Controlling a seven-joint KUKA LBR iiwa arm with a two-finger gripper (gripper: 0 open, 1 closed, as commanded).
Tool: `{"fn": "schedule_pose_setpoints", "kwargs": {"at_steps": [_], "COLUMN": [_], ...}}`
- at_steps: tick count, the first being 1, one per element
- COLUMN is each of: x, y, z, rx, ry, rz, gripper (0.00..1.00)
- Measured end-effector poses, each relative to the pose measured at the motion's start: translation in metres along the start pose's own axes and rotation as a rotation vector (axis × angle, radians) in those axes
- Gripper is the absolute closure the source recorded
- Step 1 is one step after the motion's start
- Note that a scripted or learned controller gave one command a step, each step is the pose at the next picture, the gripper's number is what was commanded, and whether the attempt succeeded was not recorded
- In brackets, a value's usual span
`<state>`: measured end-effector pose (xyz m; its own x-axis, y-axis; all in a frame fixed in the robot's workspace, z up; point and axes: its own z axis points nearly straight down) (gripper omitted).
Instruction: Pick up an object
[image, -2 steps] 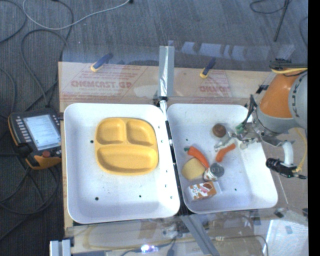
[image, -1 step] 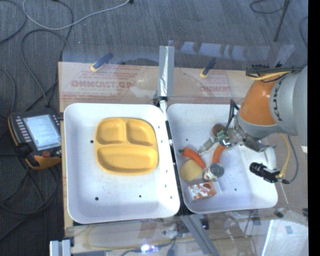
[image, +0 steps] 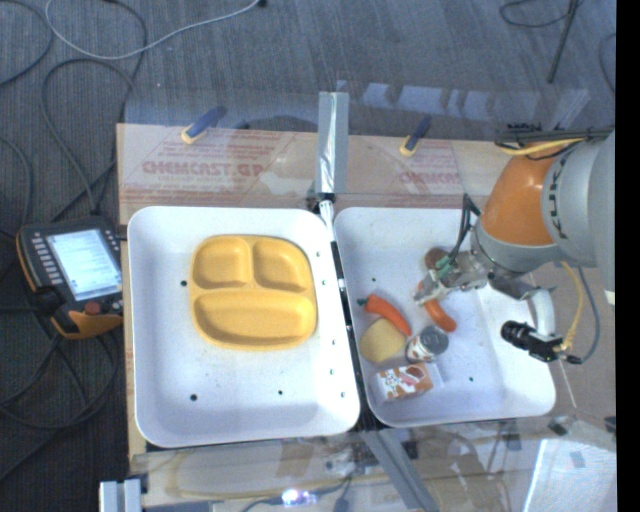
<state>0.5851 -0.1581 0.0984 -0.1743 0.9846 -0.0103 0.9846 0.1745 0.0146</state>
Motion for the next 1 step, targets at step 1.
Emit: {"fn": "schedule_pose_setpoints", "kwargs": {"at_steps": [1], "x": [-0.0431], "y": [0.0615], "z": [-0.1147], "rx": [0.021], "ry": [0.005], "rz": [0.167], "gripper": [1.0]}}
